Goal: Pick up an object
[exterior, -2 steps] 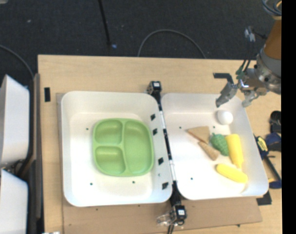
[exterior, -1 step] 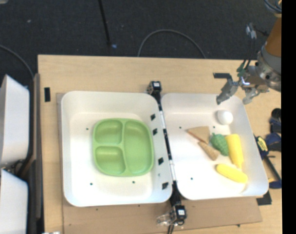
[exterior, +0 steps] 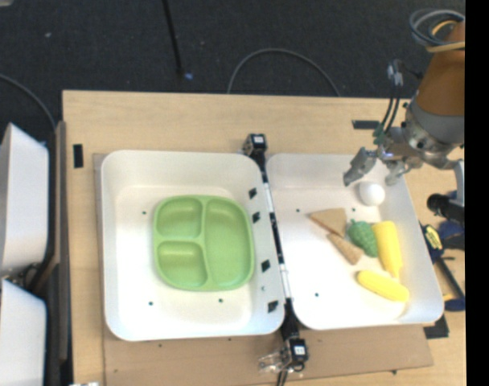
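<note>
On my screen, the tabletop (exterior: pixel 172 119) carries two white bins side by side.

Left bin (exterior: pixel 120 240): one green divided plate (exterior: pixel 203 242), lying flat near the middle.

Right bin (exterior: pixel 309 272): a white ball (exterior: pixel 371 192) near the far edge; a tan wedge (exterior: pixel 329 219) and a tan stick (exterior: pixel 346 249); a green bumpy piece (exterior: pixel 361 236) touching a yellow corn cob (exterior: pixel 388 246); a yellow banana-like piece (exterior: pixel 382 285) near the front corner.

Arm: reaches in from the right, its hand (exterior: pixel 378 166) over the right bin's far edge, just above the white ball. I see the fingers spread apart, released, with nothing between them.
</note>
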Tool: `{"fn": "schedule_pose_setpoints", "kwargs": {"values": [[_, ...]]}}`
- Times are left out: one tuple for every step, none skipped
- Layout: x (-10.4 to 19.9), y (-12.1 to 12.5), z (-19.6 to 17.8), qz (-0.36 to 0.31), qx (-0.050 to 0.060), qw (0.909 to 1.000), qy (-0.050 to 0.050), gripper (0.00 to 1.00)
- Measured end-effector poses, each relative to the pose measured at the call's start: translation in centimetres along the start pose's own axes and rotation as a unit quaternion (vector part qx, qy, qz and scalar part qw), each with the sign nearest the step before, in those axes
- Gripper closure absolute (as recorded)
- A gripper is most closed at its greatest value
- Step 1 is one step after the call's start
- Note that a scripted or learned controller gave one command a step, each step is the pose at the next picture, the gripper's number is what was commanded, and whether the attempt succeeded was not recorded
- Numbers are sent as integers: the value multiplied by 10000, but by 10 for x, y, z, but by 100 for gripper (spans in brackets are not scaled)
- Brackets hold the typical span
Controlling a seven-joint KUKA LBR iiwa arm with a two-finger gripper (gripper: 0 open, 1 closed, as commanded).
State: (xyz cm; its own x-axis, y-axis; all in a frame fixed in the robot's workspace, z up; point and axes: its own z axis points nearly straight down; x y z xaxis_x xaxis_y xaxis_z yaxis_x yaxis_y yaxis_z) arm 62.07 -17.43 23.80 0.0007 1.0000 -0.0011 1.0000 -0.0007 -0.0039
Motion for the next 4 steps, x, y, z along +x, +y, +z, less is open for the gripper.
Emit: {"fn": "schedule_pose_setpoints", "kwargs": {"values": [[-4,-2,63,8,3,10000,0,0],[-8,6,121,18,-6,10000,-3,0],[-9,8,105,26,-45,10000,-9,100],[-12,6,40,15,-56,10000,-7,100]]}}
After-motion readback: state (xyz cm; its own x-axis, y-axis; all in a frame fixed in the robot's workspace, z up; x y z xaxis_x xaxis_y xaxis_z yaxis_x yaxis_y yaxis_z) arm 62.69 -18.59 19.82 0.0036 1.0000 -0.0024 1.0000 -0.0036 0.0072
